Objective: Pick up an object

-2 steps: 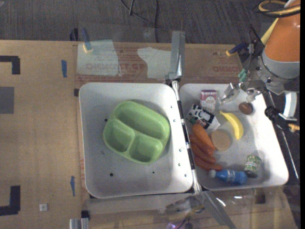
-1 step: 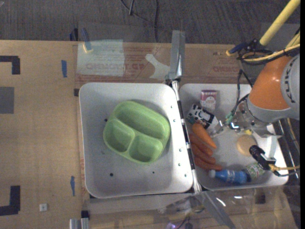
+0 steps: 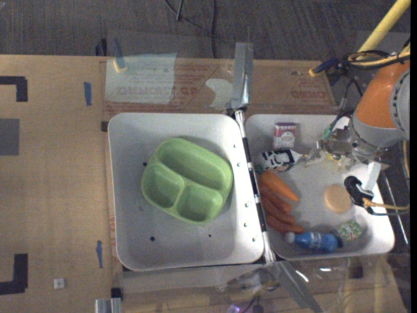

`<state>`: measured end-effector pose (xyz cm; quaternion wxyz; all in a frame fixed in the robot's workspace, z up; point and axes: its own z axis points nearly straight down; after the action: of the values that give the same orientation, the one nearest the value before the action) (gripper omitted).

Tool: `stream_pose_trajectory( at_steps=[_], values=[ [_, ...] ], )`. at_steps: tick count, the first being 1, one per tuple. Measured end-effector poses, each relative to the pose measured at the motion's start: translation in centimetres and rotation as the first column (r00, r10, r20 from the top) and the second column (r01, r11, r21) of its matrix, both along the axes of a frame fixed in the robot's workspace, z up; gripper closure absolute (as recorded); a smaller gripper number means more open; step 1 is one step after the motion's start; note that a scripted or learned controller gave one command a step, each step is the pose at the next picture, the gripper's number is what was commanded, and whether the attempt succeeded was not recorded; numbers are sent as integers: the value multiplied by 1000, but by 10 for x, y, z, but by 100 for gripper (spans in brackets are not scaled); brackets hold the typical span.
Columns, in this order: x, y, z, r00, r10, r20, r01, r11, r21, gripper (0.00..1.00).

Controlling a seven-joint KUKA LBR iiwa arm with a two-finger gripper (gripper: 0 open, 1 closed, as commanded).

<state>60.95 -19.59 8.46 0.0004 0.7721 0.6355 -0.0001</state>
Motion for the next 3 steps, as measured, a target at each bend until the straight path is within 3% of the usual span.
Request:
stream_pose_trajectory(
  at_steps=[1,2,3],
  values=[
    [2,1,11,1000,5,3,-5,1000,-2,100],
    [-1,3,115,997,-77,-1,77,997,-1,100],
    [31,17,91,978,-206,0,206,978,-1,100]
  ],
)
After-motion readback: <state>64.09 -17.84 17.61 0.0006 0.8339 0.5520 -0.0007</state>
